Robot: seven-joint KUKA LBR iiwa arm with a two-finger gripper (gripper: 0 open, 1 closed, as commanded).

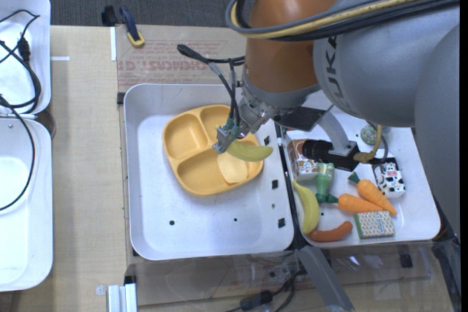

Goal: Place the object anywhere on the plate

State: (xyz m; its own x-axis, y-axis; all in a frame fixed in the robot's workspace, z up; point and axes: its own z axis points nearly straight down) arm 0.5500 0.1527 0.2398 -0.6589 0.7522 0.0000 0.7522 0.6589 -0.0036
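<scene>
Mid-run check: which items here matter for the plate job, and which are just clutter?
In play: yellow plate in the left bin; pale yellow-green piece at the gripper, over the plate's right edge.

Clutter, right bin: banana, carrot, sausage, green bottle.

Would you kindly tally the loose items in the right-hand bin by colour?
Orange or red: 3, two carrots and a sausage
Yellow: 1, a banana
Green: 1, a bottle
Other: 3, brown carton, speckled sponge, black-and-white cow
Total: 8
</scene>
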